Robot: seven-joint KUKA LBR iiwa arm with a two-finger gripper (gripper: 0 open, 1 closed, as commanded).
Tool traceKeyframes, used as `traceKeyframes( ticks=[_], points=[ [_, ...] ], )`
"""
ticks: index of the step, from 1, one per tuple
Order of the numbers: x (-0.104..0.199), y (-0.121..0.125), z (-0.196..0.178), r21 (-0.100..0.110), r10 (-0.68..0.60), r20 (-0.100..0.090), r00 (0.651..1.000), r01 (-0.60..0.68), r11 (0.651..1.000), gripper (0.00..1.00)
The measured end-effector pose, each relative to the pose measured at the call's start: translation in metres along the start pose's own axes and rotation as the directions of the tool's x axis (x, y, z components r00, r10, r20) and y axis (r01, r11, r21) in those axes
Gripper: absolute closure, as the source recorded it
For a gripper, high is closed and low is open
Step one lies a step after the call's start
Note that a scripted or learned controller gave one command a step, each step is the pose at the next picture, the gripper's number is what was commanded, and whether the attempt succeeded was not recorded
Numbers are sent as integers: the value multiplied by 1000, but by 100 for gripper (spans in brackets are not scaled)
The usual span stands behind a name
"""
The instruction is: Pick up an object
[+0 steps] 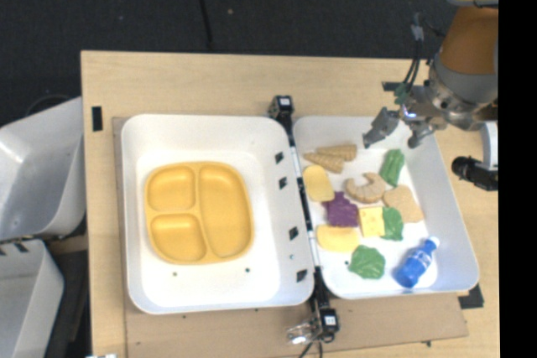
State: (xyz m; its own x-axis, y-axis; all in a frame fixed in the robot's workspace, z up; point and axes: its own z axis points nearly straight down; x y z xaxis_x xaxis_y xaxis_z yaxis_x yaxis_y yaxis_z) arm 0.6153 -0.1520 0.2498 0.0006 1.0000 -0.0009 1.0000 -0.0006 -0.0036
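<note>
Toy food pieces are lying heaped in the right bin (449, 205), and any one of them would serve as the object to lift. Nearest the end effector (401, 128) is sitting a green pepper-like piece (392, 167), just below and beside the fingers, apart from them. The end effector is hovering over the bin's upper part with its two fingers spread apart and nothing between them. Further in, a ridged tan piece (332, 155) is lying toward the divider, a yellow oval (317, 183) just below it, a purple cluster (341, 210) touching a yellow block (371, 220), a leafy green piece (367, 262) near the front wall, and a small blue bottle (417, 262) lying tilted beside it. I am judging these as hollow plastic: light, stiff, smooth-skinned and likely slippery, not fragile. The middle ones are crowding each other, so fingers closing there may be nudging neighbours rather than gripping. The green pepper-like piece is looking like the easier take, standing somewhat free at the heap's edge; closing across its narrow width seems best. The blue bottle, also at the edge, is offering a rounded body that may roll out of a pinch. The left bin (134, 180) is carrying a yellow divided tray (200, 210), well apart from all this, on the wooden surface (185, 80).
</note>
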Motion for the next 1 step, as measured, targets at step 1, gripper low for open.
traceKeyframes(
  ticks=[1],
  points=[
    [-1, 1, -8, 1, -2, 0, 1000, 2, 1000, 100]
  ],
)
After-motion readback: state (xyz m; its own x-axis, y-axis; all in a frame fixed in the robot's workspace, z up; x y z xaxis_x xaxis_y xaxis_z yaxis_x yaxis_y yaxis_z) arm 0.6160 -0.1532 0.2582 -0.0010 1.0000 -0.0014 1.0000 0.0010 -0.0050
